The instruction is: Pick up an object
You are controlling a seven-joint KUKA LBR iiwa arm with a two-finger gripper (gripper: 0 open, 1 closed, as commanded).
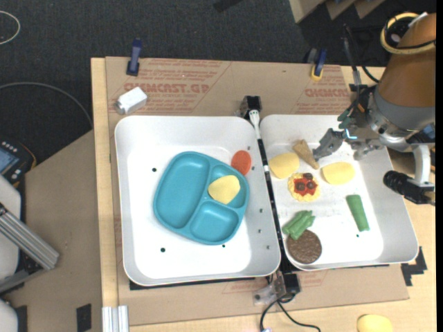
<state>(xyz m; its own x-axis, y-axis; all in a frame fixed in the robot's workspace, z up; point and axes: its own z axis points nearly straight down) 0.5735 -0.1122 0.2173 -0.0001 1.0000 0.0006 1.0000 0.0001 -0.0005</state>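
The gripper (331,144) hangs low over the upper part of the right bin (387,251). Its dark fingers point toward nine o'clock and look parted, with nothing between them. Its tip is just beside a tan wedge (303,151), which lies at its nine o'clock.

No object is lifted yet, so I judge this to be the approach, before any grasp. The nearest candidates are the tan wedge, a yellow piece (338,173) at the gripper's five o'clock, and a second yellow piece (284,164) at about eight o'clock. Below them lies a round yellow piece with red spots (304,186). Further toward six o'clock are a green stick (357,211), a bunch of green beans (297,223) and a brown disc (304,247).

The next move probably calls for centring the fingers on one piece, dropping to the bin floor and closing. The pieces lie near each other, so a sloppy descent could nudge a neighbour.

The left bin (138,185) holds a blue divided plate (181,194) with a yellow piece (224,189) in one compartment. An orange-red piece (241,162) sits at the plate's one o'clock edge.

The brown counter (208,81) carries faint red printing above both bins, at twelve o'clock. It seems to begin "SIMCAST", though I cannot read it surely.
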